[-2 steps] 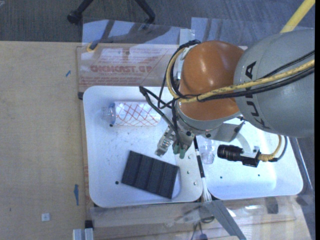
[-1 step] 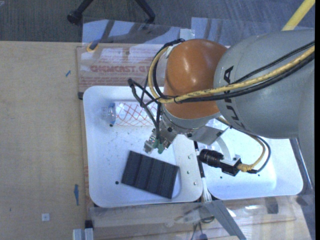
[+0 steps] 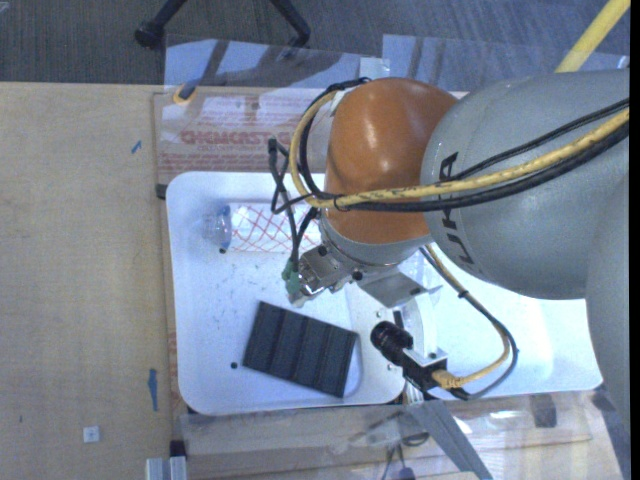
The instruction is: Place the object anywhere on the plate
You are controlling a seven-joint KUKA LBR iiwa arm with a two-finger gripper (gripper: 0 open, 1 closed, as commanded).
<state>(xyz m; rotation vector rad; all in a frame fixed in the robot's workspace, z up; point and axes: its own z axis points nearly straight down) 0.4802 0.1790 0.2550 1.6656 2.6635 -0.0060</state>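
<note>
Two things lie in the white bin [image 3: 200, 353]: a dark ribbed slab [image 3: 300, 348] just below the claw [image 3: 301, 279], a clear bottle [image 3: 252, 230] up-left of it. How far the claw is open cannot be told.

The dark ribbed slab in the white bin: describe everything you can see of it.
The dark ribbed slab is a flat charcoal rectangle, matte and plastic-looking, split by grooves into parallel strips. It lies flat on the floor of the white bin, near the rim at the view's bottom and turned at a slant to it. Nothing visibly touches it.
</note>
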